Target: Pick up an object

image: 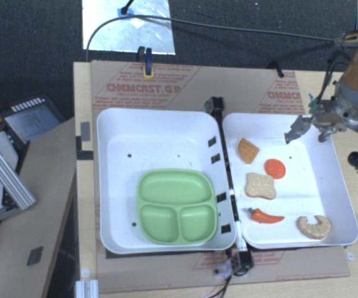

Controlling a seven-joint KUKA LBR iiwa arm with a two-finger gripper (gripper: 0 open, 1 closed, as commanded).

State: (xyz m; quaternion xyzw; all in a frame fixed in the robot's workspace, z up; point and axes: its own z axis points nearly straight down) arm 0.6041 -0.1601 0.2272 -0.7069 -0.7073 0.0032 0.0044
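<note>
The right bin (331, 166) holds several toy foods: an orange wedge (248, 150), a red round slice (275, 168), a tan toast piece (260, 186), a red-orange chili pepper (266, 216) and a beige croissant (314, 226). My gripper (309, 129) hangs over the far right part of this bin, up and to the right of the red slice. Its two fingers are spread apart, with nothing between them. It touches none of the foods.
The left bin (160, 129) holds a green three-compartment plate (177, 205). A black divider (222, 166) runs between the bins. Cardboard lies under both bins. A cable crosses above the bench at the back.
</note>
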